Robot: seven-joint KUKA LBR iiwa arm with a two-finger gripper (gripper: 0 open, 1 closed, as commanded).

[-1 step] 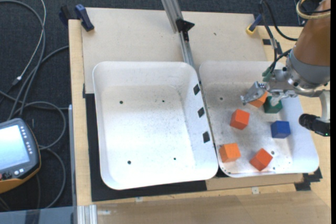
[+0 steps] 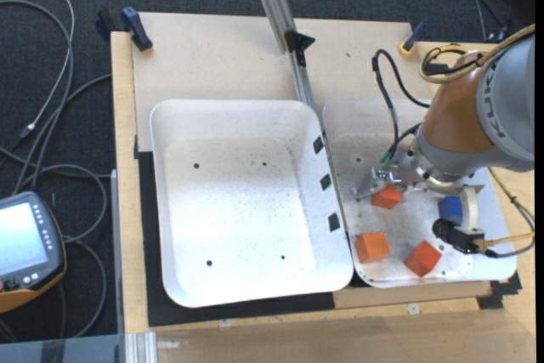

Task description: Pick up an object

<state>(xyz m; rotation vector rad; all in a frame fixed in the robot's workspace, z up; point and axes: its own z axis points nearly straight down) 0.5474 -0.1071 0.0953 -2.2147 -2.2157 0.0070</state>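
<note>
Nearest you, two orange blocks (image 2: 372,247) (image 2: 422,258) lie at the right bin's (image 2: 340,119) front edge. Behind them, the gripper (image 2: 384,185) sits on a third orange cube (image 2: 387,197); you cannot tell its grip.

Blue clamp (image 2: 136,27) at bench corner; pendant (image 2: 24,246) left.

The arm (image 2: 501,98) is a thick, rounded grey casing with a broad orange band (image 2: 455,119) above the wrist — smooth and glossy. Below the band sits a silver metal flange. Black cables (image 2: 387,89) loop off the wrist, and a small black connector block — yellow-tipped — hangs beside it.
</note>
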